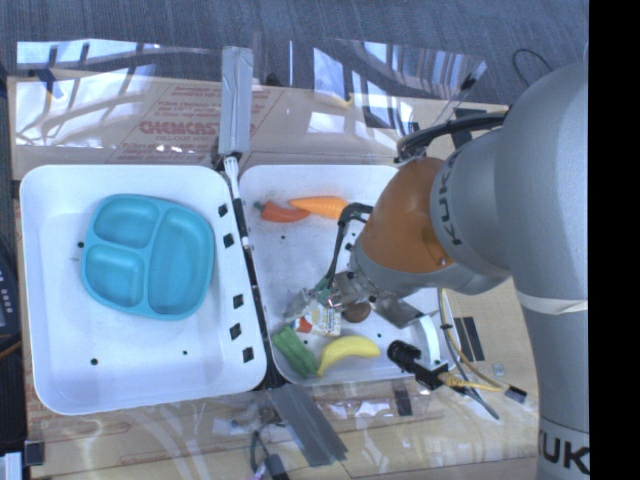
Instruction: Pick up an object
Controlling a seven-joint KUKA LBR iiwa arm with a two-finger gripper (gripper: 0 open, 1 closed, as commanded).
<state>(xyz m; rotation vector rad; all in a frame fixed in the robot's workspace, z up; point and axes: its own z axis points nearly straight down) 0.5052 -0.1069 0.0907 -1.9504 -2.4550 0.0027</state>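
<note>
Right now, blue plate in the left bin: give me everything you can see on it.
The blue plate is a light-blue divided tray with rounded corners, plastic by the look of it, with three compartments: two smaller on the view's left, one longer on the right. All three look bare. It lies flat, slightly rotated, on the floor of the left bin, toward its upper middle, apart from the walls. Nothing touches it.

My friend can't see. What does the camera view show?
A grey robot arm reaches into the right bin, its gripper low over a banana, a green toy and a small packet. A carrot lies farther back. The left bin holds a blue divided plate.
</note>
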